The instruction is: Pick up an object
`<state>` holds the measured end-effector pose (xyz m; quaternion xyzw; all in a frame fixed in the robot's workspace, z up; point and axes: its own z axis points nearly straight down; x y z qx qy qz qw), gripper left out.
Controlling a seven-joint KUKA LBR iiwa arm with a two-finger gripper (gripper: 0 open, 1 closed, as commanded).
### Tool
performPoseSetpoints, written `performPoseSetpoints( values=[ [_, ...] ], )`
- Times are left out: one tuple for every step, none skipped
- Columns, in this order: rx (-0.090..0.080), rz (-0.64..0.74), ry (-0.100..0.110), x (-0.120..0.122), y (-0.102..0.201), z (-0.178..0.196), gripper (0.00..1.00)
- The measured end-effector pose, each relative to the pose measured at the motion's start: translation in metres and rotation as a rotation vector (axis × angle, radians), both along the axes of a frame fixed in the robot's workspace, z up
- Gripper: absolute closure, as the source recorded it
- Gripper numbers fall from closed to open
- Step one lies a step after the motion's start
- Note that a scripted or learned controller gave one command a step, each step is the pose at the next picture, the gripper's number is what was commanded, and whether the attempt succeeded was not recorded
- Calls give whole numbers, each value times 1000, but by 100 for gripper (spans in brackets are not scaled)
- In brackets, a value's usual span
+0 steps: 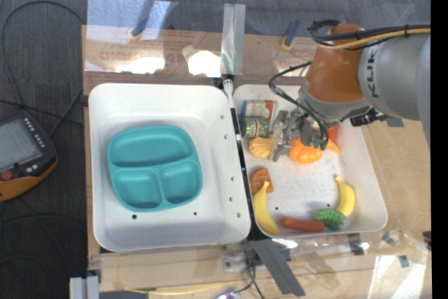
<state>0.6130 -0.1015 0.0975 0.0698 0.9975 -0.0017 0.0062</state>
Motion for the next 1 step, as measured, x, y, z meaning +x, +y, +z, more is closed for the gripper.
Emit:
performPoseSetpoints(
  values=[
    [5, 6, 13, 11, 49, 94, 100]
  ],
)
